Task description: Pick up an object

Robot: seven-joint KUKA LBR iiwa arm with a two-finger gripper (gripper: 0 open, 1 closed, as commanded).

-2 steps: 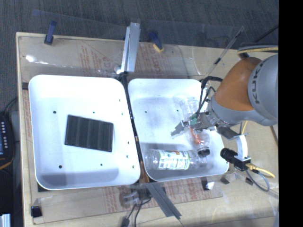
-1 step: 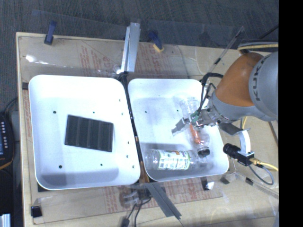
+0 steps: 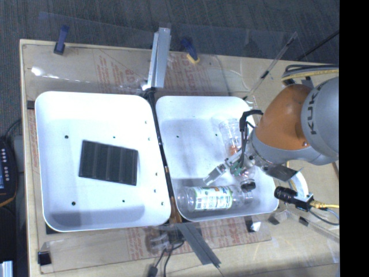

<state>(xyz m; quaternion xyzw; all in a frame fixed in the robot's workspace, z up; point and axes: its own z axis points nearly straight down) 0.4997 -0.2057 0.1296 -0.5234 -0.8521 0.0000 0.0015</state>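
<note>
In the right bin [image 3: 190, 117], a clear plastic bottle [image 3: 210, 199] with a green and white label lies on its side along the front wall. A clear crumpled plastic item [image 3: 229, 133] rests toward the bin's back right. My gripper [image 3: 230, 171] hangs low in this bin, just above the bottle and just in front of the clear item, with the arm's orange band [image 3: 279, 126] to its right. Nothing is visibly held. A black ridged rectangular pad [image 3: 108, 162] lies flat in the middle of the left bin [image 3: 57, 114].
The two bins meet at a dark divider [image 3: 160, 154]. A metal bar [image 3: 158, 57] stands behind them, with blue clamps [image 3: 61, 40] on the bench's back edge. Cables [image 3: 308, 203] trail at the right, beside the right bin.
</note>
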